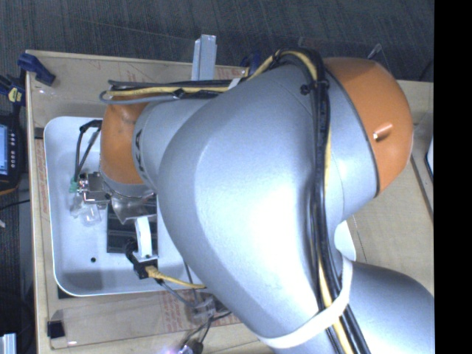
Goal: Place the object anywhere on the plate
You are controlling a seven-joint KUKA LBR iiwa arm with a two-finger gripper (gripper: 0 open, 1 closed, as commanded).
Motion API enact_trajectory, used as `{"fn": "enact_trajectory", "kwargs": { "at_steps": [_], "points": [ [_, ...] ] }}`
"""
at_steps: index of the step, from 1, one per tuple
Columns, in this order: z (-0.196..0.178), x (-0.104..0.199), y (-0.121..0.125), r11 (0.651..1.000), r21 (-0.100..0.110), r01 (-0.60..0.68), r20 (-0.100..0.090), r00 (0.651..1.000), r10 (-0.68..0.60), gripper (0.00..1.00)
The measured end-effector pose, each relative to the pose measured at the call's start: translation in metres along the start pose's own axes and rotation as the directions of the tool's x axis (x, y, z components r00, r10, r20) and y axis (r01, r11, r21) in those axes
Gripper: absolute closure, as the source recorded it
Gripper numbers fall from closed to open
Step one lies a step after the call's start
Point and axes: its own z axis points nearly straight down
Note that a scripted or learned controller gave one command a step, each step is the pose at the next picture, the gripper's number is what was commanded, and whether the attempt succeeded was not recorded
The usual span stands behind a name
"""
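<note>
My grey arm with its orange band reaches over the left white bin and covers most of the bench. The gripper shows as a dark block low over the bin's middle, seen from above. Just left of it, a small clear, glassy object with a green spot lies on the bin floor beside a metal wrist part. Whether this object touches the gripper I cannot tell. The arm hides everything to the right.
A black and yellow cable hangs from the wrist to the bin's front rim. A blue clamp sits at the bench's far left corner. A grey upright post stands at the back edge.
</note>
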Motion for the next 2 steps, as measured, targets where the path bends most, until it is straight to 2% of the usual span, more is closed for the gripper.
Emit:
{"fn": "enact_trajectory", "kwargs": {
  "at_steps": [1, 2],
  "points": [
    [-0.009, -0.001, 0.000, 1.000, 0.003, 0.003, 0.002, 1.000, -0.003, 1.00],
    [-0.003, -0.035, 0.004, 0.926, 0.000, -0.378, -0.007, 0.926, 0.378, 1.00]
  ]
}}
